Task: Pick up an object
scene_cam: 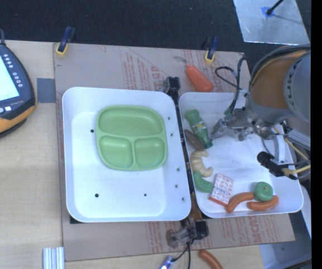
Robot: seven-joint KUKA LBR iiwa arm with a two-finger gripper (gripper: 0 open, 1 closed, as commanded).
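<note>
The claw (234, 126) is hanging low over the top part of the right bin (295, 206), under the big grey arm (278, 88) with its orange band. Nothing is sitting between its tips. I cannot tell how wide it is standing.

A green bottle (197, 126) is lying just beside the claw, on its left, near the bin's left wall. A brown thing (194, 139) is lying right under the bottle, touching it. Lower down along that same wall, a pale curly toy (200, 163) is resting, and a small green piece (202, 182) is lying below it.

A little card with red marks (222, 188) is lying near the bottom of the bin, well apart from the claw. Next to it, two orange sausages (251, 202) are lying with a green ball (264, 191) sitting by them.

The left bin (77, 206) is holding a green tray (131, 137) with three parts. An orange carrot (199, 78) is lying outside the bins, on the brown board above the right bin. A screen pad (4, 91) with an orange edge is sitting on the bench at the far left.
</note>
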